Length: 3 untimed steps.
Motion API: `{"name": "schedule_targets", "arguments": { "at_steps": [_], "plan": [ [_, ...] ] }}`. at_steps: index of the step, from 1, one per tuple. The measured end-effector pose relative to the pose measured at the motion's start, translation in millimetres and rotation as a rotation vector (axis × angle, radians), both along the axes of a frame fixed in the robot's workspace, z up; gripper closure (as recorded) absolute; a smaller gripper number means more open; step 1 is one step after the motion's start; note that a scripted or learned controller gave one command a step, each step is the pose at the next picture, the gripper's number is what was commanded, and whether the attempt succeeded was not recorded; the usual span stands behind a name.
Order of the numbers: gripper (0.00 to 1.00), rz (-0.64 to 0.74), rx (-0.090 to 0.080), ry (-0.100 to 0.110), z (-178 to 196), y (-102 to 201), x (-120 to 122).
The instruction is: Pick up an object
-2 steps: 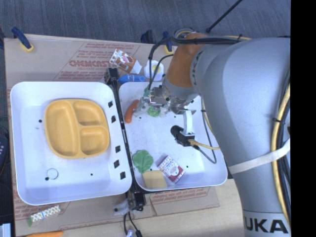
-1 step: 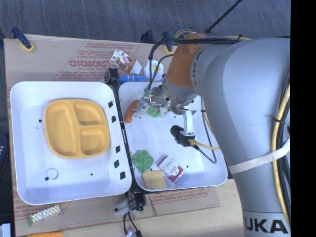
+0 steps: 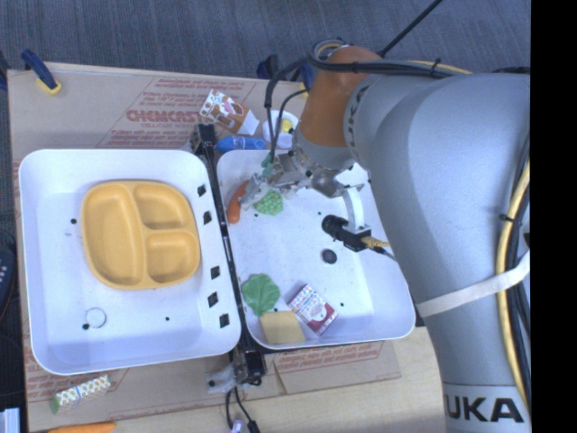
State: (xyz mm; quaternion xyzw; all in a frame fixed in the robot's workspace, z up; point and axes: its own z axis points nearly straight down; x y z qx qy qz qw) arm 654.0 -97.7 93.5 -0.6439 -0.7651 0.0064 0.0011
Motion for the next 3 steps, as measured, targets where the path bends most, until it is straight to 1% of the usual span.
{"name": "schedule_targets", "arguments": {
  "at_steps": [3],
  "plan": [
    [0.0,0.0,0.0,0.0,-0.1,0.1,0.0]
  ]
}}
